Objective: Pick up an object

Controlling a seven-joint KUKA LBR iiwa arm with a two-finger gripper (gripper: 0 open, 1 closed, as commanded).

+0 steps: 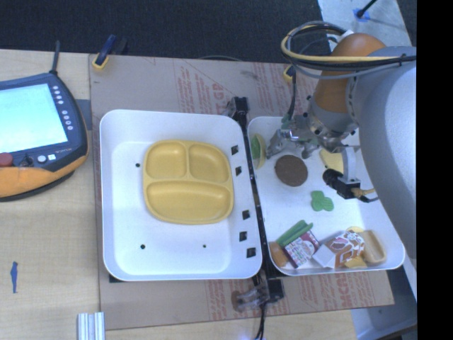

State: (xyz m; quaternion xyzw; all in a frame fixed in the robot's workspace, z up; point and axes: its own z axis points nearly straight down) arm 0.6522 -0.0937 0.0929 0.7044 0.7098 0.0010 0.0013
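1. Lying along the lower edge of the right bin (pixel 393 241) are the nearest things: a green bar (pixel 294 231), a red-and-white packet (pixel 303 249), a second printed packet (pixel 347 248) and one tan bun-shaped piece (pixel 374 247), all crowded together and touching.
2. Just above them, alone on the white floor of that bin, sits one small green toy (pixel 322 202).
3. Two shallow white bins stand side by side on the worktop (pixel 49 246); the left bin (pixel 122 253) holds one yellow divided tray (pixel 189 180) with three compartments.
4. Higher in the right bin lies one round brown disc (pixel 291 170), with a pale green piece (pixel 257 148) against the left wall and a yellow piece (pixel 333 159) to the right.
5. One end effector (pixel 306 138) hangs over the upper part of the right bin, just above the brown disc; whether it is released or clenched cannot be told, and nothing is seen between its fingers.
6. At the frame's left edge rests one control pendant (pixel 37 129).
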